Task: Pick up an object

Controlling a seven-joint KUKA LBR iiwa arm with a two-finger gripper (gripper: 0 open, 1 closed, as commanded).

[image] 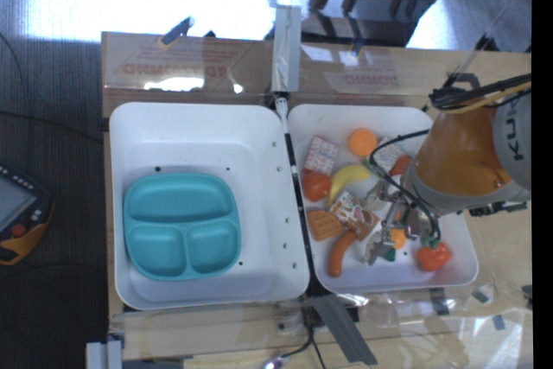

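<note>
— Two bins (207,121) on the bench; where is the claw?
— I see the gripper (386,239) low in the right bin (458,268), near its front edge, among the toy food.
— Clenched or released?
— I cannot tell; clutter hides it. A banana (348,178), sausage (340,252) and tomato (432,256) lie beside it. Left bin holds a teal tray (181,225).

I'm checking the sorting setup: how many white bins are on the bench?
2. The left bin holds a teal divided plate; the right bin holds the toy food, where the hand reaches in.
</note>
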